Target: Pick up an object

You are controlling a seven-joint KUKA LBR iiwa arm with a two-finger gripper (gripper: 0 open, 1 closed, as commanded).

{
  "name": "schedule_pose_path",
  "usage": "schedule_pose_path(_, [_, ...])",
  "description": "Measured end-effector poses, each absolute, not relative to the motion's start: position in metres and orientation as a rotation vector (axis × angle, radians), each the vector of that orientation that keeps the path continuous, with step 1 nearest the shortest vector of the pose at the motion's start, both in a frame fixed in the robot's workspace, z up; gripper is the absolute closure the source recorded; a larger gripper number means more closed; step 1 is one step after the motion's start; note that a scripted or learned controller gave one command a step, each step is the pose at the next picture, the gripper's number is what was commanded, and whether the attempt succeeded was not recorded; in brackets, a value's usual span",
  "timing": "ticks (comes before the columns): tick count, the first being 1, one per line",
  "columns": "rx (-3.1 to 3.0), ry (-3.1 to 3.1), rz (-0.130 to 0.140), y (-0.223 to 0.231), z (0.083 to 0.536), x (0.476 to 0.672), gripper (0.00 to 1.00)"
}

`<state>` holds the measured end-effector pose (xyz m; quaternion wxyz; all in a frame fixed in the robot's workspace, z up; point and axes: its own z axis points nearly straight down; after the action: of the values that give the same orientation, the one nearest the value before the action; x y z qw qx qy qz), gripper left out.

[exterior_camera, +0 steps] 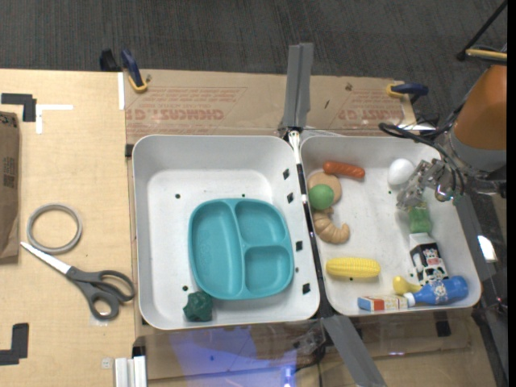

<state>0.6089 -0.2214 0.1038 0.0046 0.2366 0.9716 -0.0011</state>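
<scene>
Overhead view: two white bins side by side on worktop. Pincer (421,190) low over right bin (379,252), far-right part, beside white egg (400,172), just above small green block (419,219). Grip state unclear, possibly released. Left bin (153,216) holds teal divided plate (240,247).

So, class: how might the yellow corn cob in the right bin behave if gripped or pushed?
The corn cob looks rounded and elongated, so it would probably roll sideways if nudged. Its glossy, toy-like look suggests it is light and perhaps slippery between fingers.
</scene>
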Motion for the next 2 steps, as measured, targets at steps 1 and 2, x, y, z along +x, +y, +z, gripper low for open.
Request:
schedule_pose_path(1, [0.871,3.016,0.000,-0.222,0.092,0.560,0.00])
schedule_pose_path(2, [0.944,2.995,0.002,-0.220,0.092,0.540,0.00])
